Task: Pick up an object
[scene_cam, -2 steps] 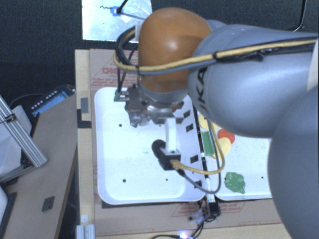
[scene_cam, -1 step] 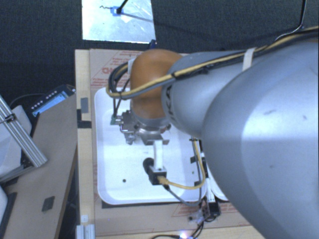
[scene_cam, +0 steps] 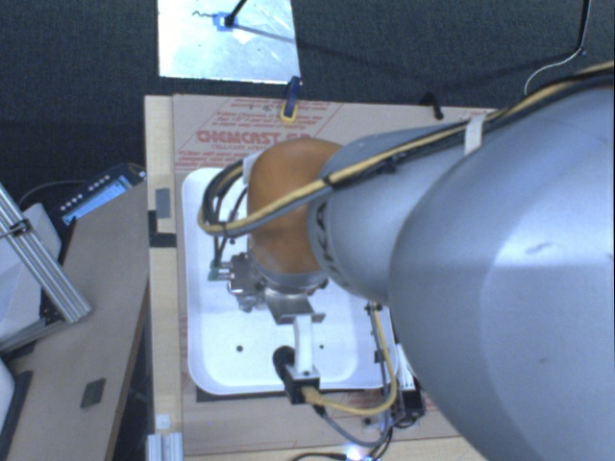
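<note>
My grey arm with its orange band (scene_cam: 283, 205) reaches in from the right and covers most of the bench. The gripper (scene_cam: 252, 294) hangs low over the left white bin (scene_cam: 213, 358), near the bin's middle. The arm's bulk hides the right bin and much of the left bin's floor. I can make out no loose object on the bare part of the left bin that shows.
The bins rest on a printed cardboard sheet (scene_cam: 207, 134) with a yellow clip (scene_cam: 288, 113) at its far edge. A silvery sheet (scene_cam: 226, 22) lies behind it. A wooden side bench (scene_cam: 106, 296) with an aluminium rail (scene_cam: 43, 267) stands at the left.
</note>
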Robot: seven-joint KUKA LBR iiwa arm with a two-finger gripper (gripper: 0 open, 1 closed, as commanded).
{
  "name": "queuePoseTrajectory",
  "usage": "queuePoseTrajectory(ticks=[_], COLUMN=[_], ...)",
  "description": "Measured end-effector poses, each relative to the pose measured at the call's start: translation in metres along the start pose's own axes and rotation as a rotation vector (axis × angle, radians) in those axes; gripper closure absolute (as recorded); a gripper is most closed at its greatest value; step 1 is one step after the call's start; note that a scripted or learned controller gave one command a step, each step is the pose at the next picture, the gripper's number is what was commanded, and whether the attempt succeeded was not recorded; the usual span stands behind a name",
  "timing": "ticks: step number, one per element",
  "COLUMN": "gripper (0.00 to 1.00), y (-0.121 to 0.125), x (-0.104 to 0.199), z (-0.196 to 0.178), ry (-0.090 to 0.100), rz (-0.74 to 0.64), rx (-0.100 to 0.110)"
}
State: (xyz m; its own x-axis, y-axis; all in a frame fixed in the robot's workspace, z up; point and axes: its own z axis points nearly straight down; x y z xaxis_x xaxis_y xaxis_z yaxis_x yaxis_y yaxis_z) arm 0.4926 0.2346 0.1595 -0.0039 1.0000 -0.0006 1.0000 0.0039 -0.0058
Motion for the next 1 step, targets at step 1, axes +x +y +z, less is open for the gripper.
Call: queuePoseTrajectory(ticks=[1], gripper=[1.00], y=[-0.0054], x=[-0.0555], z=[-0.1893], ry=[0.007], rz=[0.006], rx=[-0.022])
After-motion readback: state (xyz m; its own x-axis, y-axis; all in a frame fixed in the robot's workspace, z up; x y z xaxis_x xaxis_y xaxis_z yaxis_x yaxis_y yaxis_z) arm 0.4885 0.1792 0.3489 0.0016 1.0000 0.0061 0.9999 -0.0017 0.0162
